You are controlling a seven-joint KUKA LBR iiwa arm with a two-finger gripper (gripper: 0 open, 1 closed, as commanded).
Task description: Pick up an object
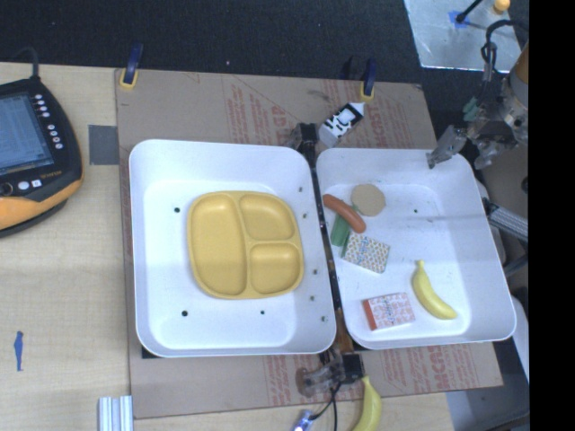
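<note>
White plastic bins are sitting side by side on a cardboard sheet point(225, 97) clamped to the table point(63, 277), an arrangement that is keeping loose items corralled within the arm's reach. The left bin point(162, 164) is holding a yellow divided plate point(244, 243) at its centre, lying flat and apart from every wall. The right bin point(467, 205) is carrying the candidates for picking: a sausage point(345, 213) lying aslant near the bin's left wall, a green piece point(340, 232) just below it and touching it, a tan disc point(367, 199) just right of the sausage, a patterned packet point(367, 252) in the middle, a red-and-white packet point(388, 311) toward the lower edge, and a banana point(432, 292) at lower right, well apart from the others and so perhaps the easiest to take cleanly.

At the upper right of the frame, the gripper point(460, 147) is hovering over the right bin's far corner, above the rim and clear of every object; nothing is lying between its fingers, which appear spread apart. That position suggests the pick is not yet begun.

A second banana point(368, 406) is lying outside the bins at the bottom edge, a black-and-white object point(341, 122) is resting on the cardboard above the bins, and a control pendant point(31, 155) is lying at far left, out of the working area.
</note>
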